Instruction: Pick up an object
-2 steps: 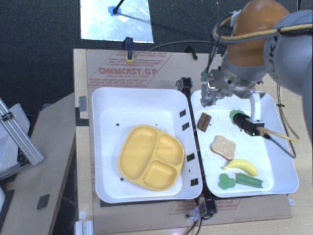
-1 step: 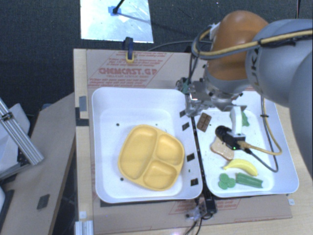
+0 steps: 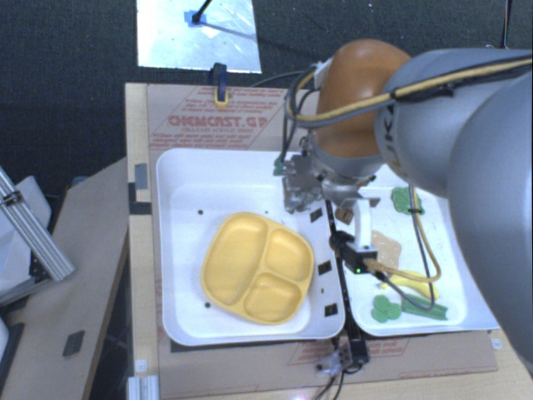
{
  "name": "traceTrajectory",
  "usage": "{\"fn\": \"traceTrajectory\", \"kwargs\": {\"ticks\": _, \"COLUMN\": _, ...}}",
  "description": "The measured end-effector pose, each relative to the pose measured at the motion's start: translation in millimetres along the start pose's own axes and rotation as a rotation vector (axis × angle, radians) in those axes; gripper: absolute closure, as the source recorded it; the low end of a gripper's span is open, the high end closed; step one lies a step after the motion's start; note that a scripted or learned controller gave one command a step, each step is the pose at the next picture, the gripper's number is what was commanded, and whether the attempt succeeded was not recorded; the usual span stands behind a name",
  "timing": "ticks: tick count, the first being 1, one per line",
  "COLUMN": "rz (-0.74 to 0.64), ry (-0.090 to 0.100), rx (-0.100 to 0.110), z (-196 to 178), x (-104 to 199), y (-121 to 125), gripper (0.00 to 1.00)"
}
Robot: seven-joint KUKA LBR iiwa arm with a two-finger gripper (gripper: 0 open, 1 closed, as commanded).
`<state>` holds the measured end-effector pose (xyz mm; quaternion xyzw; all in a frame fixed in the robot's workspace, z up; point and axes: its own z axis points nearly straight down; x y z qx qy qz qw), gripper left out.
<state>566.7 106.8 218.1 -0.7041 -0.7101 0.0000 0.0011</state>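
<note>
A yellow three-compartment plate (image 3: 258,267) lies flat in the left bin (image 3: 190,182). The right bin (image 3: 468,305) holds a green leafy piece (image 3: 405,198), a tan slice (image 3: 386,246), a long yellow piece (image 3: 413,281) and a green broccoli-like piece (image 3: 385,308) beside a green stalk (image 3: 430,310). My gripper (image 3: 298,192) hangs over the far right corner of the left bin, close to the wall between the bins and just beyond the plate's far edge. The big grey arm with its orange band covers much of the right bin. Nothing shows between the gripper's tips.
Both bins rest on a cardboard sheet with red print (image 3: 215,120), held by a blue clamp (image 3: 219,78) at its far edge. A shiny metal sheet (image 3: 196,19) lies beyond it. An aluminium rail (image 3: 33,232) slants at the left.
</note>
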Motion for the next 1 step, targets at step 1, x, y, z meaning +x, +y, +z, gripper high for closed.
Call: {"fn": "traceTrajectory", "kwargs": {"ticks": 1, "rz": 0.005, "ry": -0.001, "rx": -0.002, "z": -1.1, "x": -2.7, "y": 0.8, "gripper": 0.00}}
